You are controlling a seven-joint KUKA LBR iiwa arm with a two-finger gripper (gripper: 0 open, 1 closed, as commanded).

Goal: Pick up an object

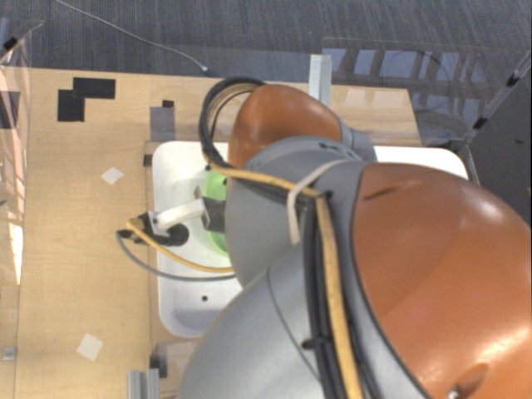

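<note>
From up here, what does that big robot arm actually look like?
The arm is bulky and rounded, with smooth grey shells and large glossy orange sections. Black and yellowish cables run along it, tied on with a pale strap, and a black cable loops over the upper orange joint. More cables curl out past the left rim of the white bin.

From my station I count one arm point(366, 264), bulking over most of the bench. Two white bins: one bin point(179, 306) under the arm's wrist end, a second bin point(432, 155) showing just a rim behind the arm. One green object point(216, 188) sits beside the wrist.
</note>
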